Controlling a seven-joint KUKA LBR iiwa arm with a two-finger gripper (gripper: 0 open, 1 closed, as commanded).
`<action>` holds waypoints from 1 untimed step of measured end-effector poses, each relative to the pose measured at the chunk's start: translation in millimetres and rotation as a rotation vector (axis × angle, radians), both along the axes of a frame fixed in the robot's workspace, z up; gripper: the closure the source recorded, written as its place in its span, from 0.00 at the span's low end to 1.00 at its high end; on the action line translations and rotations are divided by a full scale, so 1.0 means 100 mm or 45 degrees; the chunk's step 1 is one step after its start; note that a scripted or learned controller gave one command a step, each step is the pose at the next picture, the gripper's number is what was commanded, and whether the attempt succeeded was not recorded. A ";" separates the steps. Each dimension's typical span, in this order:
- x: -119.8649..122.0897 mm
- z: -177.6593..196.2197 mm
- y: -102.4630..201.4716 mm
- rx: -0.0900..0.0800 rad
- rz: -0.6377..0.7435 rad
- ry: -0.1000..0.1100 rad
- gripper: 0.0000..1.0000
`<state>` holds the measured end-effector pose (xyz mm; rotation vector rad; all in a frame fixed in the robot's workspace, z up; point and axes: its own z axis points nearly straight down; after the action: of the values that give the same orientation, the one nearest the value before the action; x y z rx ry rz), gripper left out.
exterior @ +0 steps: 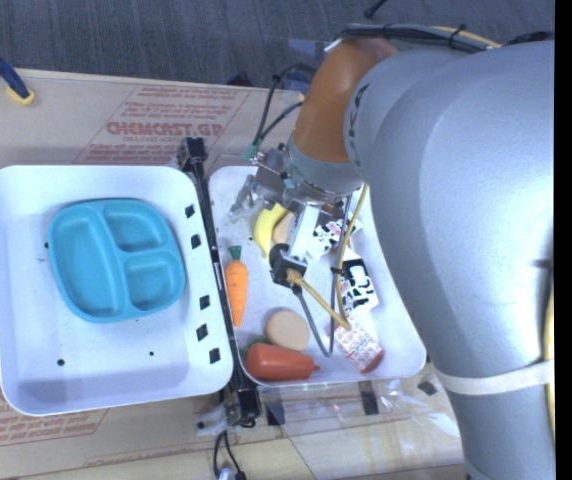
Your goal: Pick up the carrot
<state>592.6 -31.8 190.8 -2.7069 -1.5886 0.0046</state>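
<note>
The carrot [236, 286] is small and orange with a green top. It lies lengthwise along the left wall of the right bin [403, 320], its green end pointing away from me. My gripper [253, 194] hangs over the far left part of that bin, a little beyond the carrot and slightly to its right. Nothing of the carrot is under or inside the gripper. The big grey arm covers the right side of the bin.
A yellow banana [268, 226] lies just under the wrist. A beige egg-shaped piece [286, 328], a red vegetable [279, 362], a cow-patterned carton [360, 288] and a small packet [358, 347] share the right bin. The left bin [26, 368] holds a blue divided plate [116, 258].
</note>
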 end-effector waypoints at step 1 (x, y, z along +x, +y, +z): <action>-0.80 -0.01 0.24 0.000 -0.034 0.006 0.00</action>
<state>512.1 -7.9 190.1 -2.7255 -1.5511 0.0107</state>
